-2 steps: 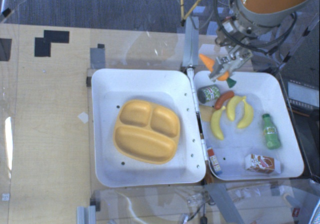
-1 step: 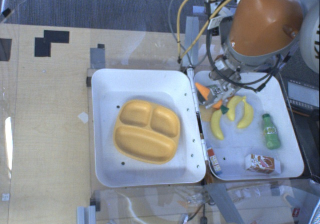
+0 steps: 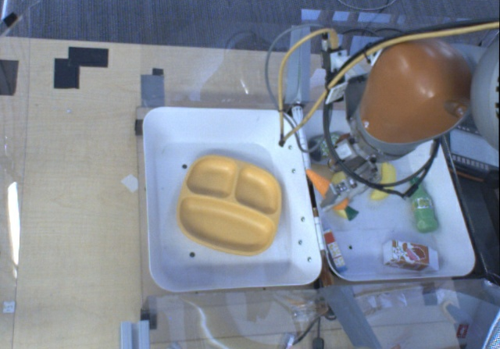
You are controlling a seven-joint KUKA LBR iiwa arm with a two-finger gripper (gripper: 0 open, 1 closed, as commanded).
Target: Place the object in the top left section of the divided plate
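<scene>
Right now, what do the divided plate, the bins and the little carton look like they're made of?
Divided plate: likely molded plastic, matte yellow, with soft rounded ridges. Left bin and right bin: probably thin formed plastic, smooth white with a slight sheen. Carton: looks like printed paperboard, though it could be a plastic toy.

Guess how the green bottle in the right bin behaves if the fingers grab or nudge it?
The green bottle lies on its side on the right bin floor, so a nudge would probably roll it. It looks like smooth moulded plastic, likely light and stiff, and possibly slippery. Its rounded body may squirt out unless gripped across the middle.
</scene>
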